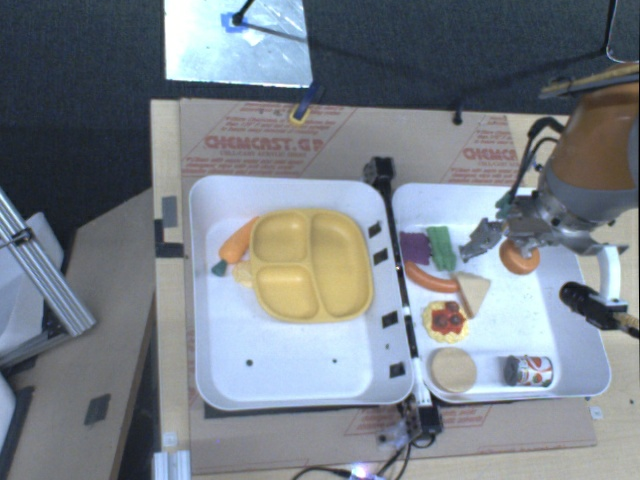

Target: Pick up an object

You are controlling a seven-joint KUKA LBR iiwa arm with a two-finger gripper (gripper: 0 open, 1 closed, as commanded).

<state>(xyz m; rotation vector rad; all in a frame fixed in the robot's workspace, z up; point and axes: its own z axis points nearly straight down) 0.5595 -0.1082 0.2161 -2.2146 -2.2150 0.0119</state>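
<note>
Right of frame: gripper (497, 236) over right bin (585, 368), finger spread impossible to tell. Just beside, round orange piece (519, 258), partly hidden.

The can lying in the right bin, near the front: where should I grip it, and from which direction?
Grip the can across its round middle, coming straight down. It lies on its side with its length running left to right, so close front to back. The bun sits apart on its left.

bench: cardboard sheet (270, 133) lay under both bins | floor: dark carpet (80, 88) | top: shiny metal plate (238, 30) | left: metal rails (40, 283)
</note>
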